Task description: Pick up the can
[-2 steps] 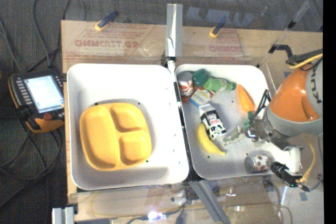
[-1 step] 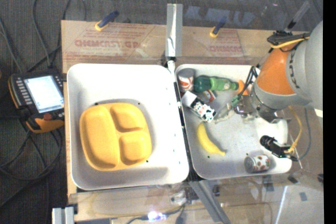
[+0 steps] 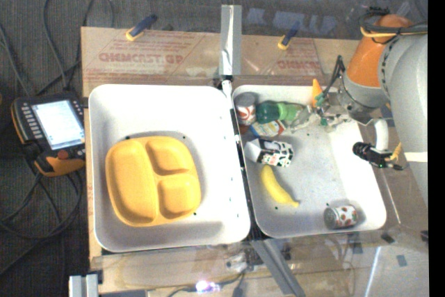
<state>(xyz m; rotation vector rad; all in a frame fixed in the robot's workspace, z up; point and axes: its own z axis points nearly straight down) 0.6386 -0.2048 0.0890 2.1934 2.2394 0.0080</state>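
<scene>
A small can with a red and white label lies on its side in the right bin's near right corner. My gripper hangs over the far side of the right bin, well behind the can. It is close to the right end of a green bottle. Nothing shows between the gripper and the can.
A round red and white container sits in the right bin's far left corner beside the bottle. A black and white object and a banana lie left of centre. A yellow divided plate rests in the left bin.
</scene>
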